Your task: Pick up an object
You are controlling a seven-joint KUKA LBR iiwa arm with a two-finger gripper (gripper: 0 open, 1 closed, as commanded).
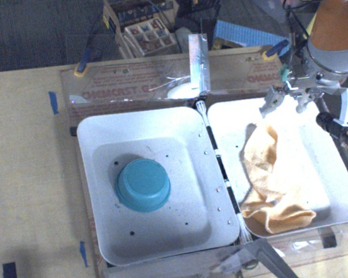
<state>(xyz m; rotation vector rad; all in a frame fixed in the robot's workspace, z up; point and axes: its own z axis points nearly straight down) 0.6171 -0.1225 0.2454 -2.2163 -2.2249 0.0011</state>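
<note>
Cloth: a crumpled tan cloth (269, 185) lies in the right bin, at its left side; the bunched thick end is at the near left corner, and the thin end reaches up toward the far side.
Right bin: white and shallow (338, 171); it touches the left bin along a middle seam.
Left bin: white and shallow too (92, 139), with small dark dots on its floor.
Bowl: 1 teal bowl (143, 184) sits upside down on the floor of the left bin, a little left of the middle, apart from all walls.
Gripper: it is above the far edge of the right bin (285, 97), near the far right corner. Its 2 fingers are spread apart and nothing is between them. It is near the upper tip of the cloth, but I cannot tell if they touch.
Arm: grey with an orange band (333, 27); it comes in from the right far corner.
Bench: light wood (31, 203), with black marks at the left.
</note>
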